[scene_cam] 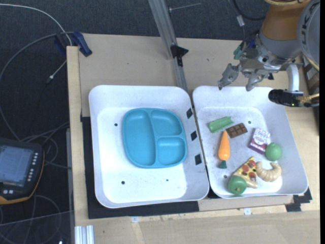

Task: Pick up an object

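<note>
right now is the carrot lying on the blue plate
No, the carrot lies in the right bin beside the chocolate, while the blue plate sits in the left bin.

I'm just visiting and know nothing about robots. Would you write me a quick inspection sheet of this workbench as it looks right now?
Surface: wooden bench bearing two white bins, left bin and right bin.
Job's things: in the right bin, carrot, green block, chocolate bar, purple box, lime, pizza slice, croissant, green apple.
Clutter: blue divided plate in the left bin.
Grippers: gripper open, above the right bin's far edge, holding nothing.
Cables: white cable at left.
Surroundings: handheld controller, metal post.
</note>
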Controlling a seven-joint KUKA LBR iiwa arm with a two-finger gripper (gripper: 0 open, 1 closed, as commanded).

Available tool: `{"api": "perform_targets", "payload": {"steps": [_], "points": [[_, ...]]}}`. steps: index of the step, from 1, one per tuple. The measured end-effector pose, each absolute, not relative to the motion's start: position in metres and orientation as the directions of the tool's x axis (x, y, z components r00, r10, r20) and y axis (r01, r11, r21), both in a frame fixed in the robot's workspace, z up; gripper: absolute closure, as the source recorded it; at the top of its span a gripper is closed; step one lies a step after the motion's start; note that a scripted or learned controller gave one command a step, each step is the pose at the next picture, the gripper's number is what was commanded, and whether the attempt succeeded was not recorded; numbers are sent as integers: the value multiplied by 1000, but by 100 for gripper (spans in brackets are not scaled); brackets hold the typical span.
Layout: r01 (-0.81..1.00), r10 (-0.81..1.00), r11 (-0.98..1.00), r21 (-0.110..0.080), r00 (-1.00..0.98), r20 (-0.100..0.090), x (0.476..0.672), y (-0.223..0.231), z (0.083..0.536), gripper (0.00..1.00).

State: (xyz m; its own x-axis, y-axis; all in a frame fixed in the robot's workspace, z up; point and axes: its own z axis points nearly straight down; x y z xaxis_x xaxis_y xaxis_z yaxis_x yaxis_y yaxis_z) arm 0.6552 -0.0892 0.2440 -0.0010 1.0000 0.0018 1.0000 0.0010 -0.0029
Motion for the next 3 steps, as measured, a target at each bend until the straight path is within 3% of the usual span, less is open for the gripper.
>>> {"api": "perform_targets", "payload": {"steps": [1, 3], "points": [[1000, 1000, 1, -3, -1, 2, 655, -89, 244, 0], [1000, 1000, 0, -7, 0, 1, 655, -86, 139, 0]]}}
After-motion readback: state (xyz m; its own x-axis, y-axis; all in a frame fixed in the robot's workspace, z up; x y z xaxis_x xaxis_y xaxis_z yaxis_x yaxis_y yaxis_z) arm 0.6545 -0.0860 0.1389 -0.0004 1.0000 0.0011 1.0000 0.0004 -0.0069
